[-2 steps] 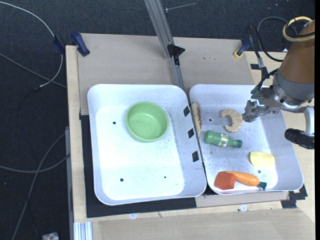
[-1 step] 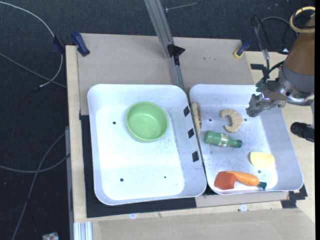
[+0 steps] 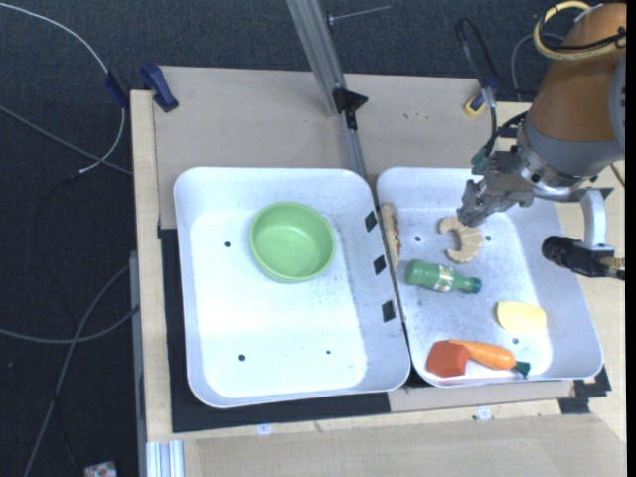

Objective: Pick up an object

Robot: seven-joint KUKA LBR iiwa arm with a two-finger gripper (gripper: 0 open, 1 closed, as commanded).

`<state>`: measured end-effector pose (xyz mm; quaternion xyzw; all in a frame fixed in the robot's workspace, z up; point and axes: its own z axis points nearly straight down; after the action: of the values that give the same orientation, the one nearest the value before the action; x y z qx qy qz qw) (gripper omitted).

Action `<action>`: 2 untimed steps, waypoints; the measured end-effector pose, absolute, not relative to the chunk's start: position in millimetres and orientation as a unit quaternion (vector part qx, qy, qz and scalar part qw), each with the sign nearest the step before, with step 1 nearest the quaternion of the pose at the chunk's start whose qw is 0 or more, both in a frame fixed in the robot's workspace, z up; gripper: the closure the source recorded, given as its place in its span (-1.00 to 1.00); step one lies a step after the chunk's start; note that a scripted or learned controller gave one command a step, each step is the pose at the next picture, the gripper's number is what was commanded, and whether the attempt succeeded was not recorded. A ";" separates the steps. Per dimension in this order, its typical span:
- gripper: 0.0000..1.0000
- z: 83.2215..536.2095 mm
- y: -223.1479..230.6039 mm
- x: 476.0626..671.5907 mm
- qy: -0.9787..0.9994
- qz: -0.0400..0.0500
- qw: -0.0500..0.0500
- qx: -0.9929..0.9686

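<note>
Tan wooden crescent piece (image 3: 461, 242) is sitting in the right bin (image 3: 586, 351), upper part, w/ the gripper (image 3: 479, 211) hanging directly over its top edge. Can't tell from this angle how the tool is set, since the wrist is blocking it, and nothing is showing as held.

Judging the step: arm is lining up for a descent onto the crescent. To do it well, it's needing to centre over the thickest bit of the arc, not the thin horns, and come straight down so the piece isn't getting nudged toward the bin wall. Piece is lying flat and looks low, so the close probably has to be happening right at the bin floor. A shallow grab is likely slipping off.

Looks: pale beige, curved like a C or a bite-shaped ring section, matte, probably light and rigid.

Other stuff nearby: green bottle (image 3: 443, 278) is lying on its side just below the crescent, apart from it; yellow piece (image 3: 521, 316) further down-right; orange carrot (image 3: 484, 354) resting by a red block (image 3: 446, 360) at the front. Green bowl (image 3: 291, 240) is sitting in the left bin (image 3: 199, 296), well apart.
</note>
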<state>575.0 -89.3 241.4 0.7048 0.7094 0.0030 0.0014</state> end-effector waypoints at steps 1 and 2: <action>1.00 245.4 -36.9 574.2 0.710 0.002 -0.001 0.705; 1.00 245.6 28.0 587.4 0.710 0.002 -0.001 0.704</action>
<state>587.4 28.0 245.6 0.7043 0.7099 0.0020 -0.0007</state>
